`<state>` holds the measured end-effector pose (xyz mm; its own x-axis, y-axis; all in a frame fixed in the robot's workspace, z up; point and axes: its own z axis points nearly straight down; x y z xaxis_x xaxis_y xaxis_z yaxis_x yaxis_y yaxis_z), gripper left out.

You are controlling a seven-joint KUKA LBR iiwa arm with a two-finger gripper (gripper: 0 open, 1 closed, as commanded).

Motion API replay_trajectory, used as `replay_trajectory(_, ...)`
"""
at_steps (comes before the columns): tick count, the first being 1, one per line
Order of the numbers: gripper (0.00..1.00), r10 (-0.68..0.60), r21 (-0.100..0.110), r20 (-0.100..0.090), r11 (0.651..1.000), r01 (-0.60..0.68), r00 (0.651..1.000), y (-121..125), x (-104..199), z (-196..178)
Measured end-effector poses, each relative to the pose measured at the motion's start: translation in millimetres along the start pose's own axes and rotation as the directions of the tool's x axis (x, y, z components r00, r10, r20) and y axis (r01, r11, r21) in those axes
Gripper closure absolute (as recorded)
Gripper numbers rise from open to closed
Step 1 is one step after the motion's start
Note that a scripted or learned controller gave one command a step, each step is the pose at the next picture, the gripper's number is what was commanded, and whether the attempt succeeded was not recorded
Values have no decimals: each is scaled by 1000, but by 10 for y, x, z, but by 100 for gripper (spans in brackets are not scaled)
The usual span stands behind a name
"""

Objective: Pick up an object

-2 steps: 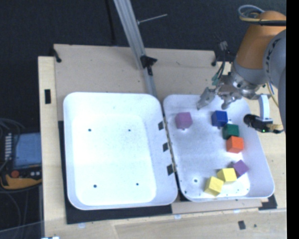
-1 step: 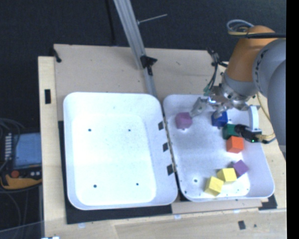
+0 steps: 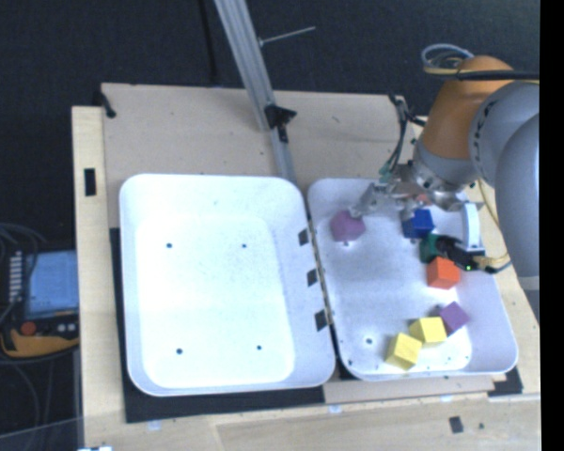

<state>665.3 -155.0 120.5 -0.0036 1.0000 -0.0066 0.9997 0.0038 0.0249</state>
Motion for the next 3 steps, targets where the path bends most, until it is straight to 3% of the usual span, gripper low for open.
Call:
replay_trajectory(1, 100, 0, -3, 0, 1000, 0, 1000, 12, -4, -102)
replay_trajectory(2, 100, 2, 20, -5, 1000, -2, 1000, -65, -8, -641)
replay_trajectory(3, 100, 0, 17, -5, 1000, 1, 1000, 37, 48, -1198)
